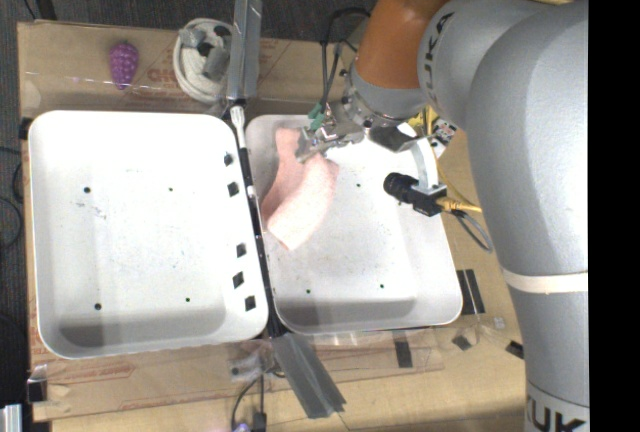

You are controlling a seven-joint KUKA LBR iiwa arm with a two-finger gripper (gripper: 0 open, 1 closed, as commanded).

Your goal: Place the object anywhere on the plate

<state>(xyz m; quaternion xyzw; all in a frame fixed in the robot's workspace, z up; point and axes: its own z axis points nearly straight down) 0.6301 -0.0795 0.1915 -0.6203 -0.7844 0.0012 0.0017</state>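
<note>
Reaching in from the right, the grey arm [500,120] hangs over the right bin [400,280], beside the left bin [130,230]. A pink cloth-like object [300,195] lies slanting against the right bin's left wall, its upper end under the gripper [318,138]. It looks light, soft and floppy (likely to drape and sag when lifted), so a pinch on a bunched upper fold seems best. Whether the gripper is clamped on it cannot be made out. A purple item [123,63] sits on the bench.
</note>
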